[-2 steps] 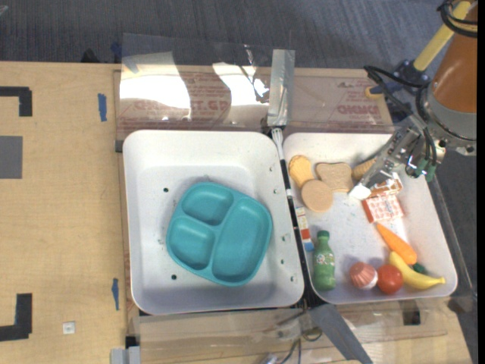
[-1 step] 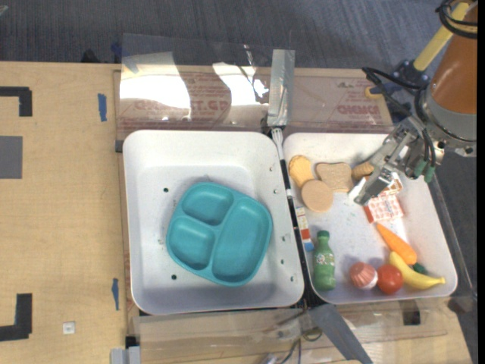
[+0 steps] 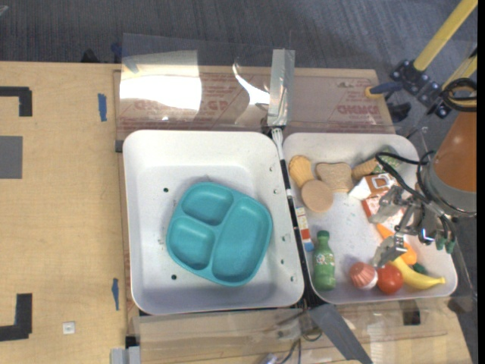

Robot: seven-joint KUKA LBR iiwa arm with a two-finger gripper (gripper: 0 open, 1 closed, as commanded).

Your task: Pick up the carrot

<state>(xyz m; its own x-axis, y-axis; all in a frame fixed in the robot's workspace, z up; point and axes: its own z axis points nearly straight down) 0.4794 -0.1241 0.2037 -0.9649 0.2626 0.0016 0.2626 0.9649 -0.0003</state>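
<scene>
The carrot (image 3: 399,243) is a small orange piece in the right bin (image 3: 345,222), near its right wall and partly hidden under the gripper. My gripper (image 3: 389,247) hangs low over the carrot, coming in from the right below the orange wrist band. I cannot make out whether it touches the carrot. Just below them lie a yellow banana (image 3: 422,278) and a red tomato (image 3: 389,280).
The right bin also holds a green bottle (image 3: 323,260), a red-and-white round piece (image 3: 362,275), tan bread pieces (image 3: 317,196) and an orange carton (image 3: 375,194). The left bin (image 3: 144,203) holds a teal divided plate (image 3: 219,233). A metal divider (image 3: 280,97) stands behind the bins.
</scene>
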